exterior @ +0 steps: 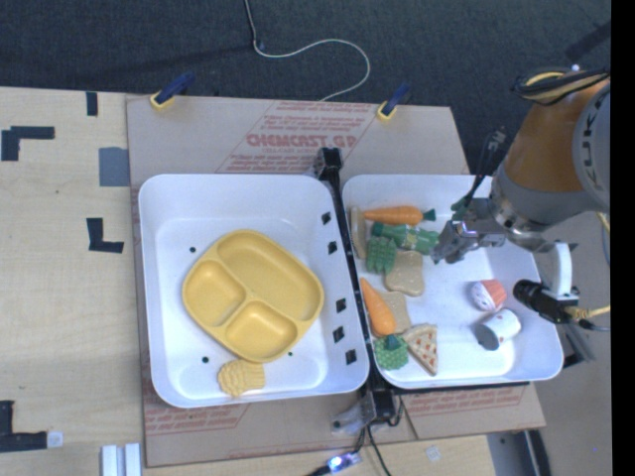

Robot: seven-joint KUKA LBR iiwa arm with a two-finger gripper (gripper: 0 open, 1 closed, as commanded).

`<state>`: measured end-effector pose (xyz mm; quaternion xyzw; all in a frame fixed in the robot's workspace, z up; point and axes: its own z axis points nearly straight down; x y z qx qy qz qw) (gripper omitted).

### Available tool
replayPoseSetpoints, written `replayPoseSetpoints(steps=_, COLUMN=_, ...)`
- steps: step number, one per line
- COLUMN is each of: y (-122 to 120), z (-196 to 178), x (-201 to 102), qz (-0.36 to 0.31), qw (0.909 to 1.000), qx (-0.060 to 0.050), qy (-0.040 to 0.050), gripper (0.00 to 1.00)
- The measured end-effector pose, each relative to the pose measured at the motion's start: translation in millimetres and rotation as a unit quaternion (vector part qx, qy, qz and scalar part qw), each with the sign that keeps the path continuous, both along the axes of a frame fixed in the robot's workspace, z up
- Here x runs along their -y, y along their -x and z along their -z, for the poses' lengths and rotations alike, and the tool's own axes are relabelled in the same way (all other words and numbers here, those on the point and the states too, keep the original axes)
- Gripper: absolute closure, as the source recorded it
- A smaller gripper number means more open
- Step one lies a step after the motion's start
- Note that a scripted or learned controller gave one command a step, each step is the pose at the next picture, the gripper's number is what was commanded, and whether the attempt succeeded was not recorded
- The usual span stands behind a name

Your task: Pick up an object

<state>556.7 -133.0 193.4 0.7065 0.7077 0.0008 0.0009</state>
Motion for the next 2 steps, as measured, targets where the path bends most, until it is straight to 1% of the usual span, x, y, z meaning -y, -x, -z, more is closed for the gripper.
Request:
replayPoseSetpoints(steps=1, y=-1, z=-33, x=-1, qz=0.000, qw=1.0000, qx=0.000, qy=0.0001, gripper=1.00)
replayPoseSetpoints(steps=2, y=-9, z=-23, x=-49, qz=-0.002, qw=1.0000, qx=-0.002, qy=-0.0009, gripper=1.00)
